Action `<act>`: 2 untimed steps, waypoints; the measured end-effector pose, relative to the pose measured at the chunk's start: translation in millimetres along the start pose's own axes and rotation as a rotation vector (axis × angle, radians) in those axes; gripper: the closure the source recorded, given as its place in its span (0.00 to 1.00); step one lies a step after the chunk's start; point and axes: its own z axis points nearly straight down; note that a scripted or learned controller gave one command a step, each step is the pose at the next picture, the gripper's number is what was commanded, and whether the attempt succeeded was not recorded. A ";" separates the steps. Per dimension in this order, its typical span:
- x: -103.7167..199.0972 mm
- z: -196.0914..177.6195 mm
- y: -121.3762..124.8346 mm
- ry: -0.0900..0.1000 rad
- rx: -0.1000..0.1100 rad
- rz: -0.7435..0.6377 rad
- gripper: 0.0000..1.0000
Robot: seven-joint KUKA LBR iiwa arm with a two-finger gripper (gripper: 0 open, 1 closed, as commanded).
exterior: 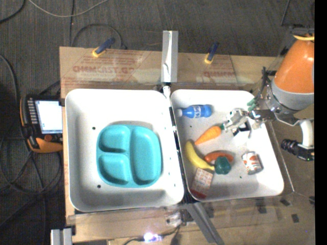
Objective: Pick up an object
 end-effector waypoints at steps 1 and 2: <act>33.2 -104.8 -6.0 -0.001 -0.002 0.101 0.00; 65.9 -153.8 -64.4 -0.002 -0.002 -0.141 0.00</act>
